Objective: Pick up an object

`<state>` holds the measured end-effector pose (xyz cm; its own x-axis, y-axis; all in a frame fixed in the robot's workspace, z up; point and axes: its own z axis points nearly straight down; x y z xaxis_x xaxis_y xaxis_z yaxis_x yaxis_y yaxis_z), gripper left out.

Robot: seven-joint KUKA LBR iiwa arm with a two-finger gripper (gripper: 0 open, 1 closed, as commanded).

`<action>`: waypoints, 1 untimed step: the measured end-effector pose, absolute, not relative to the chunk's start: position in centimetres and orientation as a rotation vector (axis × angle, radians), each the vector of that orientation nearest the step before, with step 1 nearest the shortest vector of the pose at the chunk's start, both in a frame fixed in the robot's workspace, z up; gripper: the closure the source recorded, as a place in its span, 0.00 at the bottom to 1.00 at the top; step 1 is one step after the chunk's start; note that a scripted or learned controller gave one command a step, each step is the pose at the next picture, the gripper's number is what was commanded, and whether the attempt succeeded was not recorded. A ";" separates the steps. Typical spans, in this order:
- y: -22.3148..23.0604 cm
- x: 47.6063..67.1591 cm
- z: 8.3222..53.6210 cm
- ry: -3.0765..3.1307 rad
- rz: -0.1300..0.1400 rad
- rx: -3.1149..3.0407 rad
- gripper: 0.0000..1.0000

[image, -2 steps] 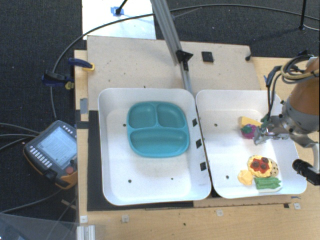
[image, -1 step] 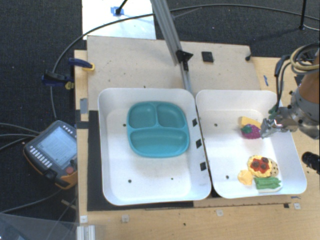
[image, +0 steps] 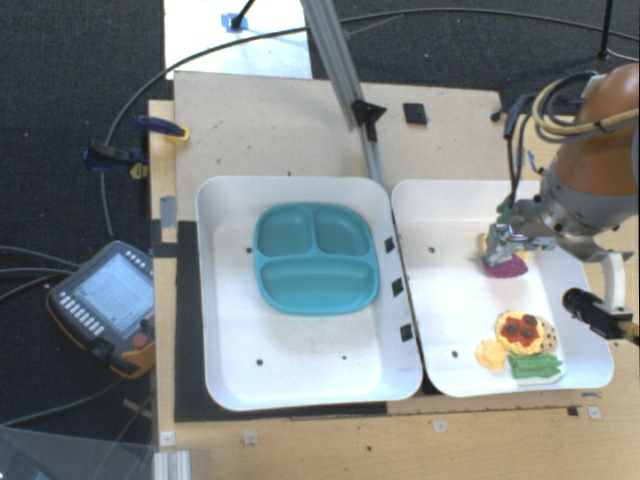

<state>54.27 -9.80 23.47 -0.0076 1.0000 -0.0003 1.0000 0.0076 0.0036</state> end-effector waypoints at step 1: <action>-4.6 57.0 23.5 2.232 0.006 2.208 1.00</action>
<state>56.97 -4.64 23.54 -0.0107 0.9999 0.0015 0.9999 0.0107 0.0040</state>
